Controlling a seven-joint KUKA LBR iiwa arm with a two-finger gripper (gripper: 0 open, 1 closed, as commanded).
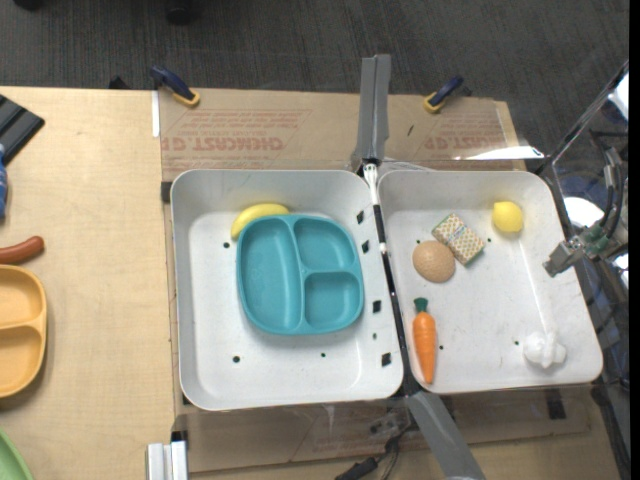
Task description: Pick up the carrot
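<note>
Camera view: I take the divider point(376, 218) between the two white bins as my landmark. The carrot point(425, 343) lies in the right bin point(480, 376), just right of that divider and near the bin's front wall, its green top pointing away from the front edge and its orange tip toward it, so its long axis runs roughly parallel to the divider. My jaws point(562, 258) sit far right of the divider, over the right bin's outer rim; whether they are spread or pressed together I cannot tell from here, and nothing shows between them. So the carrot lies well apart from me, back toward the divider and toward the front wall, and I judge I must close across its narrow width.

Counting right of the divider: one carrot, one egg point(433, 261), one patterned block point(458, 237), one lemon point(507, 217), one white lump point(544, 350). Left of the divider: one teal plate point(299, 273) and one banana point(259, 214) partly tucked behind it.
</note>
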